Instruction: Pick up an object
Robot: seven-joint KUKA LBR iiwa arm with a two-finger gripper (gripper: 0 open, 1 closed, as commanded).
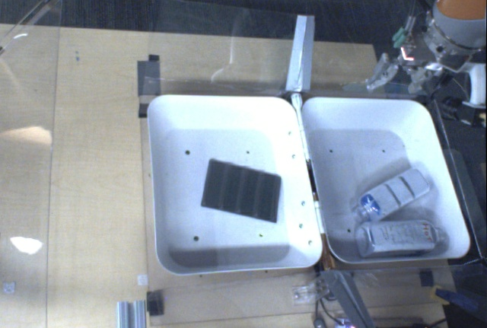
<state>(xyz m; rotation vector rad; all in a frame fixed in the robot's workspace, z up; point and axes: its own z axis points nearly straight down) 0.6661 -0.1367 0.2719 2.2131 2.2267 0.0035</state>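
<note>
A dark ribbed rectangular pad (241, 190) lies flat in the middle of the left bin (175, 128). In the right bin (342, 128), a clear plastic bottle with a blue cap (394, 193) lies on its side near the front right corner. A grey flat package (400, 237) rests just in front of it. My gripper (399, 77) hangs over the far rim of the right bin, well behind the bottle. Its fingers (379, 78) are spread apart with nothing between them.
A grey metal post (300, 52) stands behind the joint of the two bins. A clear plastic sheet covers the wooden bench at the left (68, 167). Cables and brackets (342, 304) lie at the front edge below the right bin.
</note>
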